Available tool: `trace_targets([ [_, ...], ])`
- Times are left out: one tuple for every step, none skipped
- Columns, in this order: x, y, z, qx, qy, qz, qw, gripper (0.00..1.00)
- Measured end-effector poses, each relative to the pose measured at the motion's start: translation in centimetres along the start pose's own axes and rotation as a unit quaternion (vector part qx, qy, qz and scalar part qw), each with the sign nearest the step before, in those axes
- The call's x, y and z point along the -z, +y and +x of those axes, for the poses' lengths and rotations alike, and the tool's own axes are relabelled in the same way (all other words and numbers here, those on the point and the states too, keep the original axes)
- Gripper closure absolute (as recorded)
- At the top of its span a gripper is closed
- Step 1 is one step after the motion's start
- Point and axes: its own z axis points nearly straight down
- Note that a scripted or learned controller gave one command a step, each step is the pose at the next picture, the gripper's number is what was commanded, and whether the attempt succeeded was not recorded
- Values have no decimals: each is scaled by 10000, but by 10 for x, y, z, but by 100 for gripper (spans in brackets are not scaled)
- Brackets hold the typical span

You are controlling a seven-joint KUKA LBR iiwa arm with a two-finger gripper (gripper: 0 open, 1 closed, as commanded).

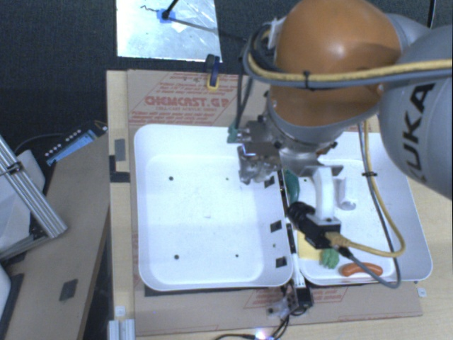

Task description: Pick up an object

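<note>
Bench (71, 211) is light wood, running from lower left toward frame centre, with a cardboard sheet (177, 98) printed in red lying flat on it. Two white bins sit side by side on the cardboard: left bin (198, 211) centre frame, right bin (403, 239) touching it at lower right. Small dark tag (69, 290) lies on the bare wood, lower left.

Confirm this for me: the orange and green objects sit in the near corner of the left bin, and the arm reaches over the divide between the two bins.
Wrong bin. In the camera view the orange object and the green object sit in the near corner of the right bin, not the left bin. The rest holds: the arm reaches over the divide between the two bins.
</note>
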Motion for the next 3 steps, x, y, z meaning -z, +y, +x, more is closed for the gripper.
trace_targets([
  [133,0,-2,-27,44,-151,9999,100],
  [159,0,32,-17,29,-93,10000,100],
  [96,60,-50,-93,-5,-55,9999,100],
])
